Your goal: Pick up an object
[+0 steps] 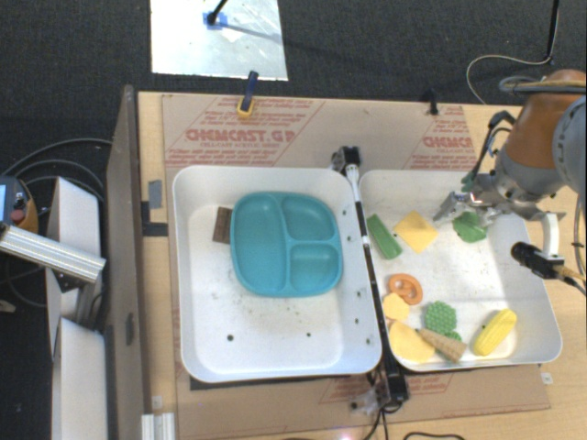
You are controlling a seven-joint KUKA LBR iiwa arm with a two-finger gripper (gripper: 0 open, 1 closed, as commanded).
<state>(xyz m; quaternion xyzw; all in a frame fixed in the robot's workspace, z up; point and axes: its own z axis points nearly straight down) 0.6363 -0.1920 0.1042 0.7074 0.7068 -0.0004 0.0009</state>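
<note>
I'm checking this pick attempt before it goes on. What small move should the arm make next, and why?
Probably a short straight descent: the tool hovers right over the green piece near the right bin's far edge, with nothing seen between its fingers.

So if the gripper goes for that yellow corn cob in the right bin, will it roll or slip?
The yellow corn cob looks rounded and elongated, so a sideways push would probably roll it. It lies near the right bin's front corner, so the wall may stop it. It looks like a plastic toy, so it is probably light and stiff, and its bumpy surface may help the grip.
</note>
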